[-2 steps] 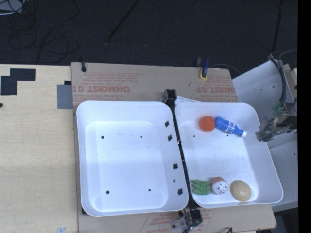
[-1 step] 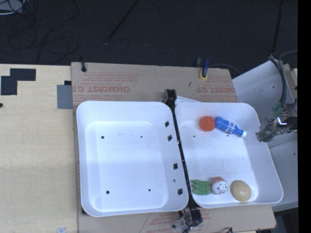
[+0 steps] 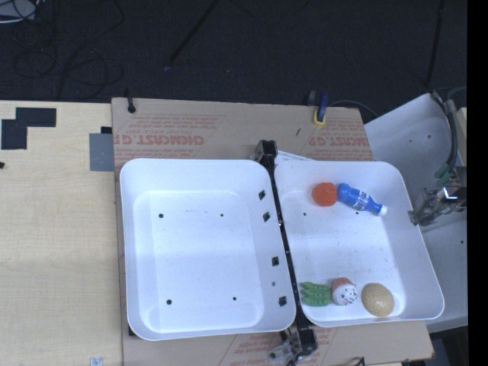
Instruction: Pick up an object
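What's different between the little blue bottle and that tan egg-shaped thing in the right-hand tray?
The small blue plastic bottle is long and narrow with a pale cap; the tan egg-shaped object is rounded and plump. The bottle lies on its side near the far part of the right white bin, beside an orange ball; the egg sits in the near corner. Both rest in the same bin.

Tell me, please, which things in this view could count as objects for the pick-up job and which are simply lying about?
For the job:
orange ball
blue bottle
green toy
red and white ball
tan egg-shaped object
all in the right bin

Lying about:
left bin
cardboard sheet
yellow clip
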Tool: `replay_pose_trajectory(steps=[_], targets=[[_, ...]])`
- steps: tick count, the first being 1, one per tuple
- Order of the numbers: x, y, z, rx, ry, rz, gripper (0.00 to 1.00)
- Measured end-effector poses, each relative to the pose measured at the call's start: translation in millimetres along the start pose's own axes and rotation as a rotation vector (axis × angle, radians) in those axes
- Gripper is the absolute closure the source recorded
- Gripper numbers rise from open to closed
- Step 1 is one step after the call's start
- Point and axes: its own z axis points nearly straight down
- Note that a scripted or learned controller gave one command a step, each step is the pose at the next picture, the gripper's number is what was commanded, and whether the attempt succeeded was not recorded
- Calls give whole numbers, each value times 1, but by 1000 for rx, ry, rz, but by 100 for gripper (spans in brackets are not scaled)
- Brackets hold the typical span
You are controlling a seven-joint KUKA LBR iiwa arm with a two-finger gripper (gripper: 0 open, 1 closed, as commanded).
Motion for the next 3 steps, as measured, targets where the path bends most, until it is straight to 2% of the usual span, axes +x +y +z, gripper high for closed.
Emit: replay_pose_trajectory(steps=[2, 3], targets=[[-1, 0, -5, -2, 0, -2, 100], [14, 1, -13, -4, 0, -4, 100]])
